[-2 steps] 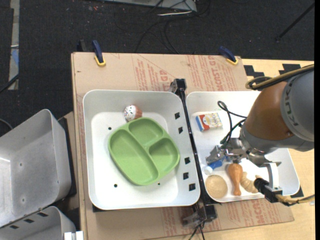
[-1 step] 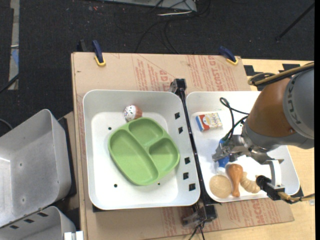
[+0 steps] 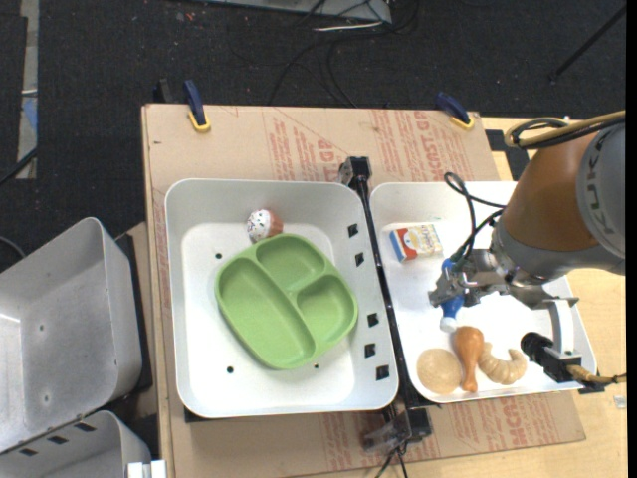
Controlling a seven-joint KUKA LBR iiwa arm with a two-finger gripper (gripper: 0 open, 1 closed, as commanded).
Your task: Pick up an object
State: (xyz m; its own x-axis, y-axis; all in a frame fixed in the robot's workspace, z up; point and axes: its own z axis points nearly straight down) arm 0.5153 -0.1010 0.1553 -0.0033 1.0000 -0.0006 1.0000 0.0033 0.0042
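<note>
the right bin [image 3: 398, 366] is crowded along its front: a round tan piece [image 3: 436, 370], a toy drumstick [image 3: 468, 353] and a curled tan piece [image 3: 504, 366] lie close together. a small carton [image 3: 414, 240] sits apart near the back, with bare floor between. the left bin [image 3: 189, 366] is mostly taken up by a green divided plate [image 3: 286, 300], with a small ball [image 3: 262, 225] behind it.

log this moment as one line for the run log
arm: over right bin | hand: above blue item, nothing seen held | nearby: drumstick, carton | left bin: green tray

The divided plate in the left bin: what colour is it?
Light green; the divided plate shows clearly in the camera view.
</note>
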